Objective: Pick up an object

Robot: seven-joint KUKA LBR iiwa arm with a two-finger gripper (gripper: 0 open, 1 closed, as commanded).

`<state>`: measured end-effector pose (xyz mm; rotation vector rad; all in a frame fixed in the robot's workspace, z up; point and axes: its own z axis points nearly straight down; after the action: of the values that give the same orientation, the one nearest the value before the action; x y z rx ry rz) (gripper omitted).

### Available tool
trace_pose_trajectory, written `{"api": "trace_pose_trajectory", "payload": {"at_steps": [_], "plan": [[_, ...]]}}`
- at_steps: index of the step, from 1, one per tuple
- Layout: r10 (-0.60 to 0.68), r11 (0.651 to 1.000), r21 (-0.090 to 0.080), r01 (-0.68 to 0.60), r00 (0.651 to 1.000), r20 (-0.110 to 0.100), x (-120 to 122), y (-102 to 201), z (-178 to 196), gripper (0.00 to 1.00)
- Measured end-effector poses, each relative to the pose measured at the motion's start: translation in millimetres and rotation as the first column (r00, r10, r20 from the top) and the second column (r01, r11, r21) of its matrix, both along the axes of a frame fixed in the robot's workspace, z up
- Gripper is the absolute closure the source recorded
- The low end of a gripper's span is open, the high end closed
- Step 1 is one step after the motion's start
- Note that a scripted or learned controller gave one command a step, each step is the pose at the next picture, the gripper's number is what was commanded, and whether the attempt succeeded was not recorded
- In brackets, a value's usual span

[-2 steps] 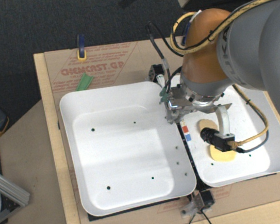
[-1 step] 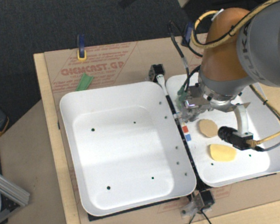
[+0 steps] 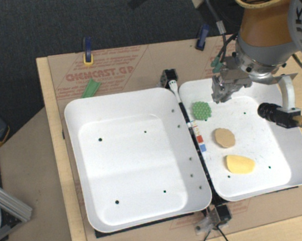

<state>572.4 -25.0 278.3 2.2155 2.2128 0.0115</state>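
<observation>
Three objects lie in the right bin [image 3: 293, 171]. A green knobbly ball [image 3: 201, 110] sits near the bin's left wall at the back. A tan oval piece [image 3: 225, 137] lies in the middle, and a yellow oval piece [image 3: 240, 164] lies in front of it. My gripper [image 3: 220, 96] hangs over the back of the right bin, just right of the green ball and a little above it. Nothing shows between its fingers.
The left bin [image 3: 91, 171] stands beside the right one, with a black divider strip [image 3: 193, 139] between them. A black cylindrical fitting [image 3: 274, 114] juts over the right bin's right side. Blue clamps [image 3: 88, 51] and a green scrap [image 3: 90, 88] sit on the cardboard behind.
</observation>
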Motion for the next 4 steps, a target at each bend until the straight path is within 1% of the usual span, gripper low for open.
{"api": "trace_pose_trajectory", "payload": {"at_steps": [1,2,3,4], "plan": [[0.005,1.0,0.004,-0.005,1.0,-0.018,-34.5,44.4,-15.1,1.0],[-0.009,1.0,0.0,0.009,1.0,-0.015,-60.8,-66.1,-11.2,1.0],[0.007,1.0,0.005,-0.007,1.0,-0.018,-34.9,10.0,-75.9,1.0],[0.006,1.0,0.002,-0.006,1.0,-0.004,6.6,52.7,-22.2,1.0]]}}
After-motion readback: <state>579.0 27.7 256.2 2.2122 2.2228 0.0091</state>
